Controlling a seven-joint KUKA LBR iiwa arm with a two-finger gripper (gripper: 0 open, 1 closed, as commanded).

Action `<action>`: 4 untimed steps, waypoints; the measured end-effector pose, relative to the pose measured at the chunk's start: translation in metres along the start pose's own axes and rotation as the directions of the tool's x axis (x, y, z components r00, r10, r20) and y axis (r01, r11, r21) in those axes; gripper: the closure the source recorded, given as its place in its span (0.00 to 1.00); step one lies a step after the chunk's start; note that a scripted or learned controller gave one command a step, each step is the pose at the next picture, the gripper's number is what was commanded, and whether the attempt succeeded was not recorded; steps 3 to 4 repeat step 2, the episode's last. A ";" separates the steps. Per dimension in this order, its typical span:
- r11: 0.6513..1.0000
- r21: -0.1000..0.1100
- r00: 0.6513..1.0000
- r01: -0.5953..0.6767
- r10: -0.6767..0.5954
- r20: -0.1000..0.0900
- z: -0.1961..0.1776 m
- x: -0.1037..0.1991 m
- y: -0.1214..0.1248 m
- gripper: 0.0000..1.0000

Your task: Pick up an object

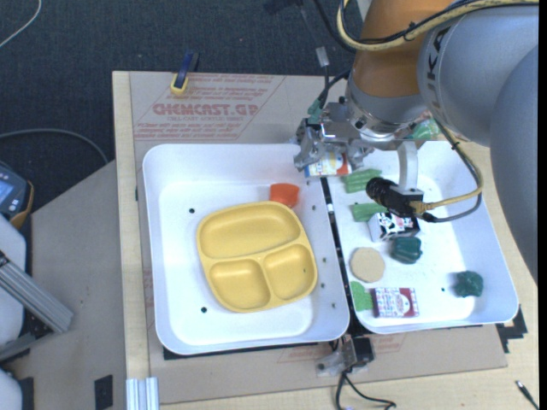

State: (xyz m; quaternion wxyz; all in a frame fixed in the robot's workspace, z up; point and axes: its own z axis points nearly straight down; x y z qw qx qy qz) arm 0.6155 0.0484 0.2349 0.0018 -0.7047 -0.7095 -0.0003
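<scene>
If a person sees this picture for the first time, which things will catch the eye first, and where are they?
First comes the big yellow divided plate, lying in the left bin with a small orange object at its upper right edge. Next is the grey arm with its orange band, reaching in from the upper right toward the far end of the bins. In the right bin lie scattered small items, among them a round tan disc and a red and white packet.

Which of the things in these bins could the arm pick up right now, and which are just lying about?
For the job, loose in the right bin:
- tan disc
- green pepper
- dark green lump
- red and white packet
- pincer, at the rim between the bins

Lying about:
- yellow divided plate and orange block in the left bin
- yellow and blue clip on the board
</scene>
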 end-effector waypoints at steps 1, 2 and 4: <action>1.000 0.003 1.000 -0.006 0.006 0.003 0.022 0.004 0.003 1.00; 1.000 -0.004 1.000 -0.006 0.006 0.002 0.003 0.008 -0.003 1.00; 1.000 -0.004 1.000 -0.006 0.006 0.002 0.003 0.008 -0.003 1.00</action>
